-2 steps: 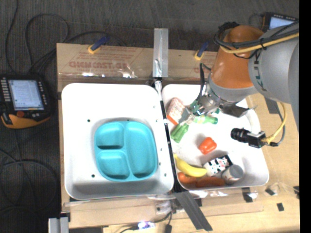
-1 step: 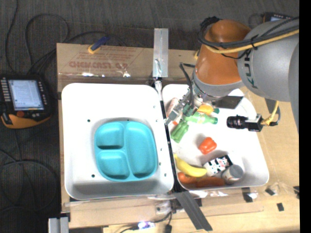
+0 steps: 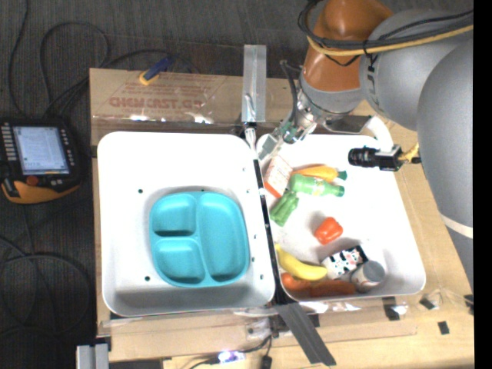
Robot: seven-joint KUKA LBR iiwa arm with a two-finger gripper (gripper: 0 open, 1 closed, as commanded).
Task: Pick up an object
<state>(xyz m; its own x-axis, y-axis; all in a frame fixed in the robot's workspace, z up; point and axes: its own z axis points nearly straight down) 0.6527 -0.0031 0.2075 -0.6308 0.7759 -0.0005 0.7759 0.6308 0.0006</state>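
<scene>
A dark carpet is showing around the bench with 2 bins (image 3: 123, 148). I am hovering the claw (image 3: 290, 132) at the right bin's back corner; I cannot tell its state. Below it are lying 2 green bottles (image 3: 283, 207), 1 banana (image 3: 300, 266), 1 pepper (image 3: 328, 230). The tray (image 3: 200, 237), 1 only, is sitting lower left.

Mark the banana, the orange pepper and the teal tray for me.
banana (image 3: 301, 267): camera view, middle of its yellow curve.
orange pepper (image 3: 328, 230): camera view, centre of its body.
teal tray (image 3: 201, 237): camera view, the ridge between its compartments.
</scene>
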